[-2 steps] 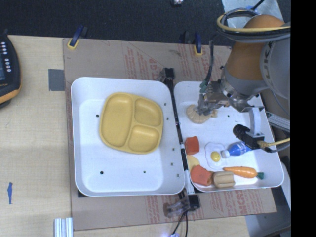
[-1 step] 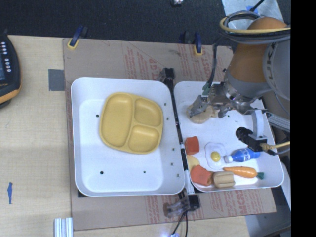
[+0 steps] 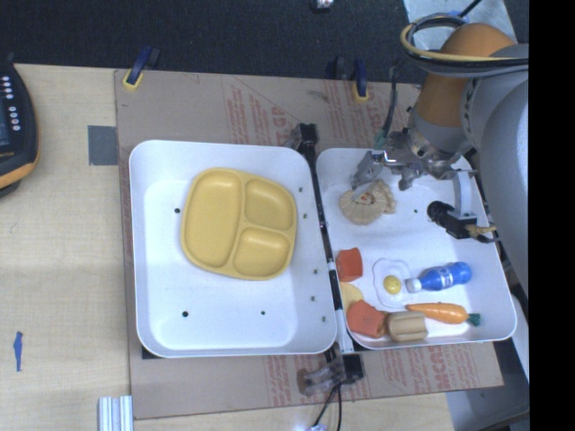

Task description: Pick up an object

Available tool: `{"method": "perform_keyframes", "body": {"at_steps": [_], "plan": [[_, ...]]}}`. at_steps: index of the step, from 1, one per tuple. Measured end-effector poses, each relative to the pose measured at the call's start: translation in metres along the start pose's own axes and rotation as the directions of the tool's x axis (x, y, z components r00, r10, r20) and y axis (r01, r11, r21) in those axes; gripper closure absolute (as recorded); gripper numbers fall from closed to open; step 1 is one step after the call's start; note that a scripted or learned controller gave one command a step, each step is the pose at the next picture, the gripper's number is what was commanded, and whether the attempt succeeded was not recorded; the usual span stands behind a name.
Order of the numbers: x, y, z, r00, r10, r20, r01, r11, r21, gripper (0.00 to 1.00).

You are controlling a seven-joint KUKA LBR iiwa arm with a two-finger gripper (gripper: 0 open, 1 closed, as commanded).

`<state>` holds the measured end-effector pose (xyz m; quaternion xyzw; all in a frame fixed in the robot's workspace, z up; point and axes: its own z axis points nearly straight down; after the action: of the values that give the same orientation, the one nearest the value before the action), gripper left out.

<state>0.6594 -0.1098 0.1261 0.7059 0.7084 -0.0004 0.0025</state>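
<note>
Camera view: the arm reached in from 3 o'clock, over the right bin (image 3: 411, 233) on the counter (image 3: 63, 268).
Gripper: the gripper (image 3: 384, 169) sat at the bin's 12 o'clock end, just above a tan biscuit (image 3: 366, 203); whether it was spread or pressed together could not be told, and nothing showed held in it.
Likely target: the biscuit, judged from nearness alone. It lay flat at the gripper's 7 o'clock, very close, but contact could not be made out.
Other things: a red block (image 3: 349, 263) at the biscuit's 6 o'clock, and an egg (image 3: 391, 281), a bottle (image 3: 445, 277) and a carrot (image 3: 437, 312) crowded at the bin's 6 o'clock end, well apart from the gripper.
Left bin: the left bin (image 3: 162, 268) held a yellow plate (image 3: 240, 223), out of play.
Progress: probably early; nothing looked lifted.
Risk, thin target: a flat, low biscuit gives little side to pinch, so a close could skid over it and come up bare.
Risk, offset: the gripper looked off the biscuit's centre toward 1 o'clock, so a straight descent might clip its edge and push it toward the wall at 9 o'clock.
Risk, floor: pressing too low could jam against the bin floor.
</note>
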Motion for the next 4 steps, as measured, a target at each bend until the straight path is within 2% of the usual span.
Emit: {"method": "perform_keyframes", "body": {"at_steps": [1, 2, 3, 4], "plan": [[0.008, -0.013, 0.036, 1.0, -0.001, -0.004, 0.001, 1.0, 0.01, 0.0], [0.005, -0.002, 0.034, 1.0, -0.003, -0.003, 0.003, 1.0, 0.003, 0.0], [0.013, -0.003, 0.034, 1.0, -0.002, -0.004, 0.002, 1.0, 0.007, 0.0], [0.0, -0.003, 0.034, 1.0, 0.001, -0.003, -0.001, 1.0, 0.004, 0.0]]}}
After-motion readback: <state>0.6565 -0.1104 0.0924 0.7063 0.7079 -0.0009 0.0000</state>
